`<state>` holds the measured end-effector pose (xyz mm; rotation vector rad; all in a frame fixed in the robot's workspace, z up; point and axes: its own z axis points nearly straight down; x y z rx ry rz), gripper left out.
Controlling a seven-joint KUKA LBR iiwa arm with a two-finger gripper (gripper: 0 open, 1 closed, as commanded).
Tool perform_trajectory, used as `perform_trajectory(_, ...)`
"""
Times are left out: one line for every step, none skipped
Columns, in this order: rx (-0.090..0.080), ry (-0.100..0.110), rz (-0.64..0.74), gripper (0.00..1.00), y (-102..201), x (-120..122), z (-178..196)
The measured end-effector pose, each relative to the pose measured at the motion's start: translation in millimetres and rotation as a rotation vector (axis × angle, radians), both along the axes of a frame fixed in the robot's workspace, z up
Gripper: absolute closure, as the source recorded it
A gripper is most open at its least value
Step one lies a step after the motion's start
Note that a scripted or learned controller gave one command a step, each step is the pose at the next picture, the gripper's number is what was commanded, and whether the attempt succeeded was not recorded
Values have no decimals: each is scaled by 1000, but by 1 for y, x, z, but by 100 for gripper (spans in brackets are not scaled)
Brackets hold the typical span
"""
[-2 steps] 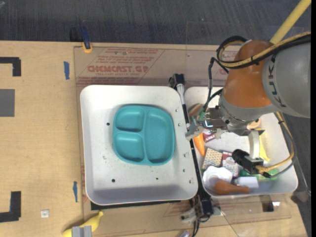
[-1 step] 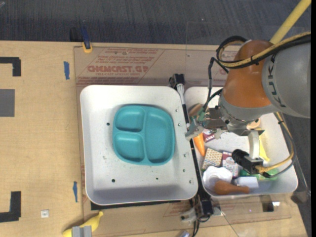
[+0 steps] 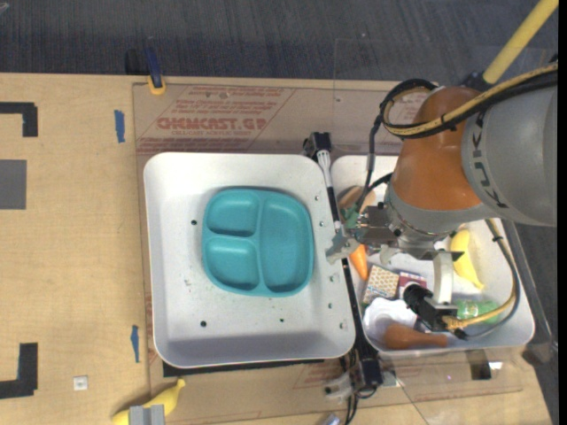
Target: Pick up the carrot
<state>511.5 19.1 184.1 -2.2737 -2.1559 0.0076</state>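
1. the gripper (image 3: 352, 248) is low in the right bin (image 3: 523, 321), near its left wall, right of the frame's centre. its metal parts are seen from above and the arm covers most of them, so i cannot tell if the jaws are wide or narrow.
2. the carrot (image 3: 359, 260) shows as a small orange piece just under the gripper, touching or nearly touching it. i cannot tell if it is between the jaws.
3. just below the carrot lies a small checkered packet (image 3: 383, 281), and lower, a brown thing (image 3: 409, 336) near the bottom wall of the same bin.
4. a yellow banana (image 3: 467, 257) lies at the right side of this bin, and a green thing (image 3: 476, 309) is below it.
5. the arm (image 3: 443, 162) with its orange band covers the upper part of the right bin, coming from the upper right of the frame.
6. the left bin (image 3: 168, 264) sits in the middle of the frame and holds a teal plate (image 3: 260, 241) with three compartments, well apart from the carrot.
7. both bins stand on a brown bench (image 3: 71, 237).
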Motion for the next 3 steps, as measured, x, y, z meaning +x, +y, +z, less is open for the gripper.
perform_trajectory(-6,-11,-306,0,-49,23,0)
perform_trajectory(-4,5,-601,0,14,-22,-1)
perform_trajectory(-10,-7,-892,0,-46,13,0)
